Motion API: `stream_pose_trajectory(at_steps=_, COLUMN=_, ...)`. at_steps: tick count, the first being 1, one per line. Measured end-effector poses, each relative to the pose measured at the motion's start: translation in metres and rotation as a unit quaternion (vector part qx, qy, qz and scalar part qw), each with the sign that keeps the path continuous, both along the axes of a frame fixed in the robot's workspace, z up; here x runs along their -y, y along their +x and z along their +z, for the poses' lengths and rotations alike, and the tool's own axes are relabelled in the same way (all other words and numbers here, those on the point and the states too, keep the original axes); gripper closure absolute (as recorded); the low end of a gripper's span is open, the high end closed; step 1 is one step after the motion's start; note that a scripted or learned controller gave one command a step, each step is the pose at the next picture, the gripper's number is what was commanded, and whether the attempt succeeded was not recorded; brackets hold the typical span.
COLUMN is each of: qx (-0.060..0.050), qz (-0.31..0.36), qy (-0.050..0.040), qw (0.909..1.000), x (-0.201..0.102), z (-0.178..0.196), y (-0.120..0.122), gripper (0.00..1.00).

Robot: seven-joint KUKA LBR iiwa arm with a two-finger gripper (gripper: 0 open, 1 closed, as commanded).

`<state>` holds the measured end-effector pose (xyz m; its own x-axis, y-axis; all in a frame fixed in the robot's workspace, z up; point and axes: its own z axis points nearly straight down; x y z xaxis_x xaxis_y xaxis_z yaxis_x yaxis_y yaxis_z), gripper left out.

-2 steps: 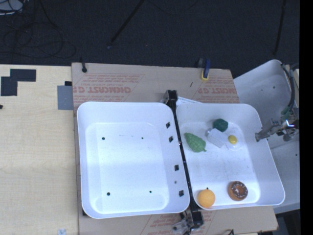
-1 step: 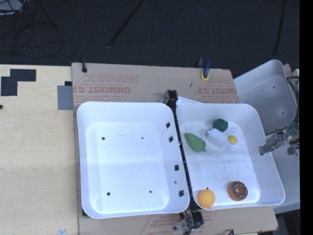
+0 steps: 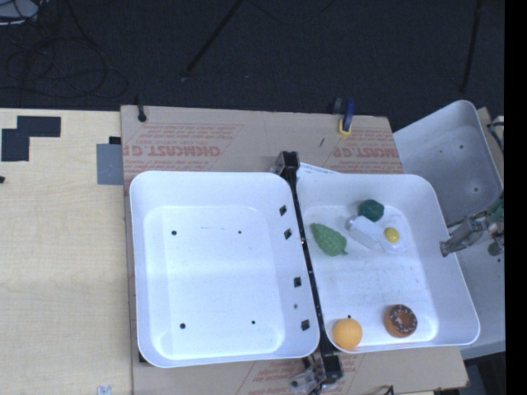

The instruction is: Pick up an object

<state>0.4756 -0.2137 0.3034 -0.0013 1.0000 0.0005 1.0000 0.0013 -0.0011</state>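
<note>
1. Pincer (image 3: 451, 245) sits at the right edge of the view, just outside the right bin's (image 3: 445, 220) wall, and nothing lies between its tips; whether the tips are wide or narrow I cannot tell, as they are small and blurred.
2. Candidate objects all lie in the right bin: a green leafy piece (image 3: 328, 239) near the divider, a dark green object (image 3: 371, 210), a clear packet (image 3: 364, 233) with a yellow ball (image 3: 392, 235) touching or inside it, an orange ball (image 3: 347, 333) in the near-left corner and a brown doughnut (image 3: 401, 320) beside it.
3. Round things are a risk: the orange ball could roll away or squirt out if the tips close off-centre.
4. Corner position adds trouble: the orange ball rests close against the bin wall, so a tip may strike the rim before closing.
5. Crowding is another hazard: the dark green object, packet and yellow ball sit touching or nearly so, and a descent there could pinch two things or shove one aside.
6. Slick packet film may slip free on the lift.
7. Doughnut and leafy piece look the safer picks, each standing apart.
</note>
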Motion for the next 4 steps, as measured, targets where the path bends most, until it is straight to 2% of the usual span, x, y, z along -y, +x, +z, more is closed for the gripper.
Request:
stream_pose_trajectory(at_steps=3, qx=0.000, qz=0.001, qy=0.0002, qw=1.0000, x=0.000, z=0.020, y=0.000, gripper=0.00)
stream_pose_trajectory(at_steps=4, qx=0.003, qz=0.001, qy=-0.0014, qw=1.0000, x=0.000, z=0.092, y=0.001, gripper=0.00)
